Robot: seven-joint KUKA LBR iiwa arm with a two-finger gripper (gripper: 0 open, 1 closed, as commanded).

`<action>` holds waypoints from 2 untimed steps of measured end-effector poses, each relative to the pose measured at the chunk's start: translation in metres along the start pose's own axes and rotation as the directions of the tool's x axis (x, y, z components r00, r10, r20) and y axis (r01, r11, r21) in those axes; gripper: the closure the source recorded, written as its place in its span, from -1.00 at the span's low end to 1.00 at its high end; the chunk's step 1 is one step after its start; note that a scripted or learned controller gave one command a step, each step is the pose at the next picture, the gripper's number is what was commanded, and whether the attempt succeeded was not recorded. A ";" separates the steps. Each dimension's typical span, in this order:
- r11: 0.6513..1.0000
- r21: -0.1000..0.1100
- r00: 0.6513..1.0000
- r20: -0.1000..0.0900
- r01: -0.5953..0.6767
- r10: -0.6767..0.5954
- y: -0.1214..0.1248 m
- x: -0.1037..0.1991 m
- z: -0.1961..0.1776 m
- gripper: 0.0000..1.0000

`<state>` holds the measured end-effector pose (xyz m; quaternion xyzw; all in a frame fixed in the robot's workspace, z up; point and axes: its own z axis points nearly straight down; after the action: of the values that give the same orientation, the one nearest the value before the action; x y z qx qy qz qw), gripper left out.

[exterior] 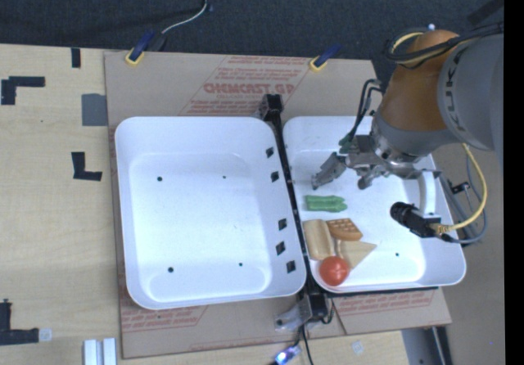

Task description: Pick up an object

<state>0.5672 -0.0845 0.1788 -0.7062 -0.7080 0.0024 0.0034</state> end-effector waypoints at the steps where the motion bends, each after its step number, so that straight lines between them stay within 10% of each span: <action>1: 1.000 -0.013 1.000 -0.001 0.008 -0.008 0.020 0.078 -0.057 -1.00; 2: 1.000 -0.006 1.000 0.001 0.001 -0.001 0.018 0.073 -0.064 1.00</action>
<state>0.5858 -0.0112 0.2424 -0.7059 -0.7083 0.0007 0.0010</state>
